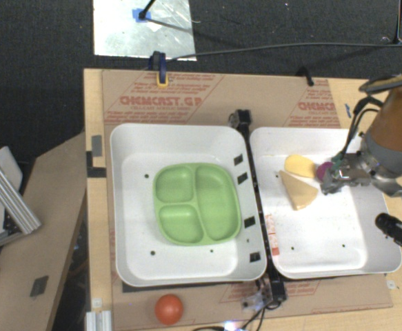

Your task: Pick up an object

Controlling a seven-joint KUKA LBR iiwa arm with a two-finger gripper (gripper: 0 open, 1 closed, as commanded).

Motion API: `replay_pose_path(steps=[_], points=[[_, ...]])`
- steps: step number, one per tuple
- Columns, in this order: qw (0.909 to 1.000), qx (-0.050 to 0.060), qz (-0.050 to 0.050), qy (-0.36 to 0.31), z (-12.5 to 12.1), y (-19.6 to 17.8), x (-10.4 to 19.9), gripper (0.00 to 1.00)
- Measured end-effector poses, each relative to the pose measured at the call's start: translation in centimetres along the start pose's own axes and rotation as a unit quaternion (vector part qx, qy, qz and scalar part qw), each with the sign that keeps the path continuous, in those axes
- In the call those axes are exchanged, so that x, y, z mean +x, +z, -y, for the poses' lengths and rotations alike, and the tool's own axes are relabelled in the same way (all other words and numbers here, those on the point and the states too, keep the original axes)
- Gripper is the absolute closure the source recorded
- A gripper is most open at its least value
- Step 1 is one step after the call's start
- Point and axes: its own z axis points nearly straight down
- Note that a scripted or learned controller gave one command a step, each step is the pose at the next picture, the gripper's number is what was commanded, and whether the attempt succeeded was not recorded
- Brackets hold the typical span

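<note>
In the right bin (325, 254) lie a yellow rounded piece (298, 165) and a tan wedge (300, 190), touching each other near the bin's upper middle. A small magenta object (322, 170) sits just right of the yellow piece. My gripper (333, 178) hangs low over the bin, right against the magenta object and the wedge's right edge. The grey wrist and orange band (397, 119) rise behind it to the right. Whether anything sits between the gripper's tips is hidden by its dark body.
The left bin (132, 185) holds a green divided plate (196, 203). An orange ball (168, 309) rests on the cardboard in front of the left bin. A black divider (252, 185) with clips runs between the bins. A black part (394, 229) juts in at the right bin's edge.
</note>
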Motion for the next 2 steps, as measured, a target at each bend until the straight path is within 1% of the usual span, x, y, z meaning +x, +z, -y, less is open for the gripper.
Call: replay_pose_path(steps=[1,2], points=[[1.0000,0.002,-0.001,0.000,-0.2,-2.3,0.0,1.00],[1.0000,0.002,-0.002,-0.003,-2.7,-2.2,5.3,1.00]])
